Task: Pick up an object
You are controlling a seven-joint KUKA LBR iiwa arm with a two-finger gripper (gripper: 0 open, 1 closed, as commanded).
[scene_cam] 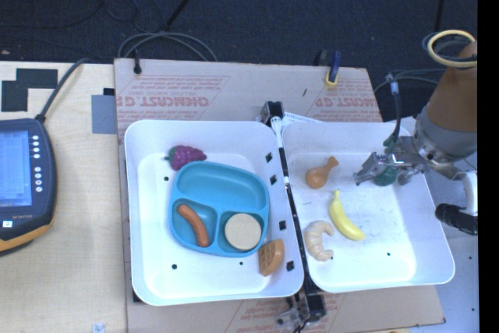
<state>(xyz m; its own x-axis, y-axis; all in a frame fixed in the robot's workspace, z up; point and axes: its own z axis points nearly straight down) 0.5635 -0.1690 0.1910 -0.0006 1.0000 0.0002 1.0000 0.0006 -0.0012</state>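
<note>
A small teal object (383,176) sits at my claw (380,172), against the right bin (437,265)'s far right side; whether my fingers grip it or merely frame it I cannot tell. Measured from the banana (345,217) at that bin's middle: the drumstick (320,172) lies just up-left, the croissant (318,239) just down-left, my claw up-right, near. Well left of the banana, the other bin keeps a blue tray (220,183), sausage (192,223), round patty (242,232), grapes (185,156); I judge the loose right-bin things easier pickings, lying apart.
</note>
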